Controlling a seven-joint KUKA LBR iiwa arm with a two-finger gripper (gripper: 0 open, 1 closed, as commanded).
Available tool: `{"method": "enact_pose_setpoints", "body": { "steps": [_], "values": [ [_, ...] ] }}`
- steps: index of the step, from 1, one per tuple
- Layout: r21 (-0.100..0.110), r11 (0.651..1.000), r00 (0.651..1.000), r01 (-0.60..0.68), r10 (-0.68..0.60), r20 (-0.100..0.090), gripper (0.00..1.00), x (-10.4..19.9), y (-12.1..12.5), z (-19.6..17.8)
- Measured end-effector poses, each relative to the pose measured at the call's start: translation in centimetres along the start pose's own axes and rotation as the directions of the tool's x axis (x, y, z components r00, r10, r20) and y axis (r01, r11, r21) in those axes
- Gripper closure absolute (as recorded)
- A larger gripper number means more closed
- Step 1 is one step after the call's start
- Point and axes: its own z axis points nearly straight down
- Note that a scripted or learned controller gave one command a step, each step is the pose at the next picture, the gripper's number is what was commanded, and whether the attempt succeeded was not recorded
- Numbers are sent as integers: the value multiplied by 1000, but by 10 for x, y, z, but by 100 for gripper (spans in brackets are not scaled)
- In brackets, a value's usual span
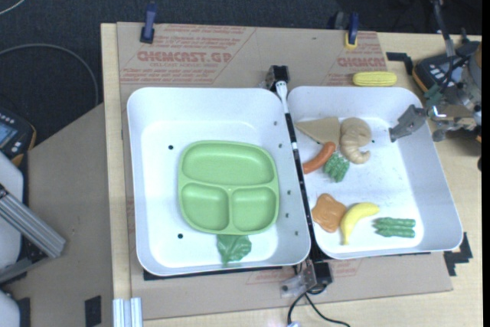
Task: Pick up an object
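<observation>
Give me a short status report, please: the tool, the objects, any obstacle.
Tool at right bin's upper right edge, holding nothing. Croissant, banana, carrot lie in that bin. Nothing between tool and croissant.

My gripper hangs over the right white plastic bin's far right edge. In that bin, the beige croissant lies behind the yellow banana. The green divided plate sits in the left white bin.

Two white bins; one green divided plate; one lettuce leaf; one banana; one carrot; one corn cob; two blue clamps.
</observation>
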Motion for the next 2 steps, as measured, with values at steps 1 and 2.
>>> {"method": "enact_pose_setpoints", "body": {
  "steps": [1,2],
  "values": [
    [-20,1000,1000,0,0,6,0,1,-49,-186],
    [-14,1000,1000,1,-1,5,0,2,-65,-286]
  ]
}}
